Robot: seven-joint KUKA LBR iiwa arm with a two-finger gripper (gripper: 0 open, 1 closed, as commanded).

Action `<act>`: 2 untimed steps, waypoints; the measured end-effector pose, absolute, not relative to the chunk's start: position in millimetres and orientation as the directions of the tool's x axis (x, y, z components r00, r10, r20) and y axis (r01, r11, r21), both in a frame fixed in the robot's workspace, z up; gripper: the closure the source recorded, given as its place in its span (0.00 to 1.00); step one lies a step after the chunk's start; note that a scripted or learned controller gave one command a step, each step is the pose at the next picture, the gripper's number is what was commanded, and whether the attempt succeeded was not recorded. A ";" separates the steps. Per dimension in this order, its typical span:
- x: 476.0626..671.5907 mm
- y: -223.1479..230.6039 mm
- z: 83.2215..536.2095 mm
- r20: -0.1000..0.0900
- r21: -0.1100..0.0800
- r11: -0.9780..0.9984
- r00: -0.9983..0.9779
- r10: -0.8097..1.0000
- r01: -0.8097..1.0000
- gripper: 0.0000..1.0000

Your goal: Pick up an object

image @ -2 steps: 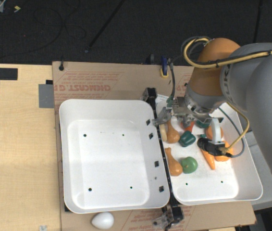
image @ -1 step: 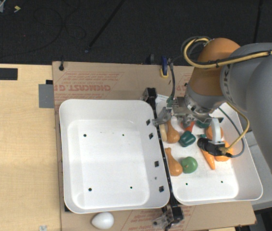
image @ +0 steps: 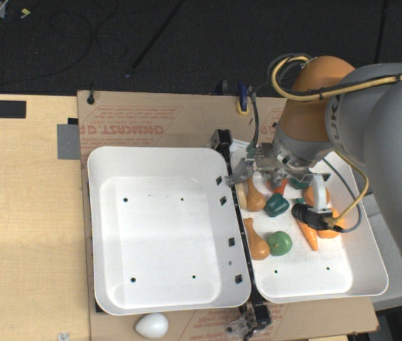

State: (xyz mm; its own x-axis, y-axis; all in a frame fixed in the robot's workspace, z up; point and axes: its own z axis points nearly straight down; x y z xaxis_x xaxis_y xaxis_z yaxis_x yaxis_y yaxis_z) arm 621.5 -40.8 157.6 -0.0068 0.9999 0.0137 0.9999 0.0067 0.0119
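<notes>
The right bin (image: 329, 279) holds several toy foods. An orange gourd (image: 256, 198) and a dark green pepper (image: 277, 205) lie at its far left. Nearer the front are a second orange gourd (image: 257, 242) and a round green fruit (image: 280, 243). An orange carrot (image: 309, 235) lies to their right. My gripper (image: 268, 172) hangs low over the bin's far left corner, just above the first gourd and the pepper. A small red piece (image: 280, 186) peeks out right below it. The wrist hides what lies directly under the gripper.
The left bin (image: 109, 190) sits beside the right one, their rims meeting at a line of black clips (image: 231, 219). A white egg (image: 151, 325) lies on the cardboard in front of the left bin. The arm covers the right bin's far right side.
</notes>
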 end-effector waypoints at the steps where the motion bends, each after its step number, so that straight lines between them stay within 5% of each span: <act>1: 607.4 109.7 189.6 0.007 0.001 0.016 -0.016 1.000 1.000 0.00; 2: 607.3 98.7 196.8 0.000 -0.007 0.003 -0.003 1.000 1.000 1.00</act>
